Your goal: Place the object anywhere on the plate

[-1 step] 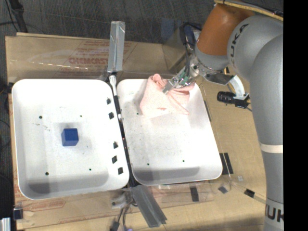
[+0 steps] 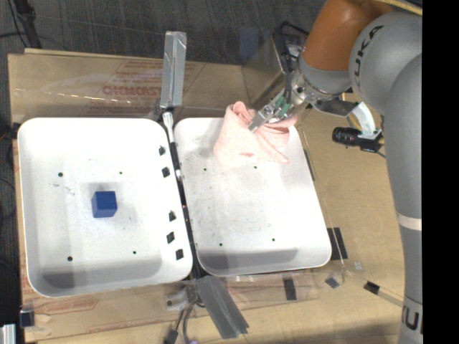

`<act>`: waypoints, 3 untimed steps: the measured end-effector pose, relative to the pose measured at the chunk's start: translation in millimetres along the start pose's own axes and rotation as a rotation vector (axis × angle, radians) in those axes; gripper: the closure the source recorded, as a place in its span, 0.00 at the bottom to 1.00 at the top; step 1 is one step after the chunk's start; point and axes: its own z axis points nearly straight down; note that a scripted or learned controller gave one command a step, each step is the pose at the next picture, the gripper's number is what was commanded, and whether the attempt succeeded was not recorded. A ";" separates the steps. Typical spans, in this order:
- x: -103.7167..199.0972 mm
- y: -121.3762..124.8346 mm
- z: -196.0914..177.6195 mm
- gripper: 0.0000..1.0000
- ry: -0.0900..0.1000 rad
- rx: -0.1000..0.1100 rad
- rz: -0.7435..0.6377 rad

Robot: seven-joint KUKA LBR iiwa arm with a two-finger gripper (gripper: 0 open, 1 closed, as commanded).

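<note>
- The bench [image 2: 358,213] is covered in brown cardboard, with printed red lettering along the far-left part; behind it lies dark, ribbed flooring or matting.
- The left bin [image 2: 43,142] is shallow and white, with small dark specks on its floor; its near edge is in shadow.
- A small blue cube [image 2: 105,203] sits flat in the left bin, left of centre, well apart from all the walls.
- Between the two bins runs a narrow seam with several small black clips [image 2: 172,217] along it; a grey taped strip [image 2: 173,70] stands up at the far end of the seam, and another grey strip [image 2: 222,310] lies at the near end beside loose cables.
- The right bin [image 2: 301,242] is also white and scuffed, touching the left bin along the seam.
- A pink cloth [image 2: 251,145] lies crumpled in the far part of the right bin, bunched up toward the far wall.
- The gripper [image 2: 267,115] hangs at a slant over the cloth's upper right part, its tip touching or just above the fabric; how the jaws stand, and whether cloth is between them, I cannot tell.
- The grey arm [image 2: 398,84] with its orange band fills the right side, and a black fitting [image 2: 355,137] juts out beside the right bin's far corner.
</note>
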 end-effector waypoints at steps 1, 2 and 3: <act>46.9 14.7 -9.9 1.00 0.002 0.002 -0.407; 92.7 36.8 0.1 1.00 0.004 0.003 -0.811; 137.2 53.2 -8.6 1.00 0.003 0.003 -0.997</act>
